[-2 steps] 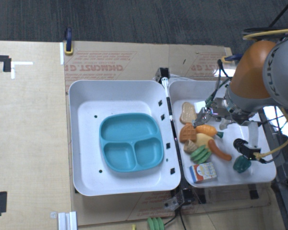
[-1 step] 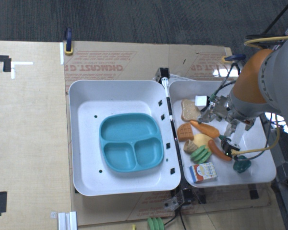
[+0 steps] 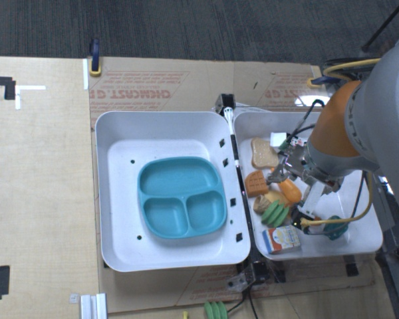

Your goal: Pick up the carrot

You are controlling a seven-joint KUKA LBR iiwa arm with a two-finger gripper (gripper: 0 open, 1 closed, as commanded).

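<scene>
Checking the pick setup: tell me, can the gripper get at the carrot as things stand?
Probably yes. The gripper is right at the carrot in the right bin, nothing over it, though bread and green toy crowd close.

L bin holds a teal 3-section plate. R bin: bread slice near the top, green ridged item lower, small carton (blue and white) at bottom edge. Cardboard under both.

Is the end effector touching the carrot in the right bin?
Cannot tell. In the camera view the end effector sits directly over the carrot, and the arm hides where they would meet, so neither contact nor gap shows plainly.
</scene>
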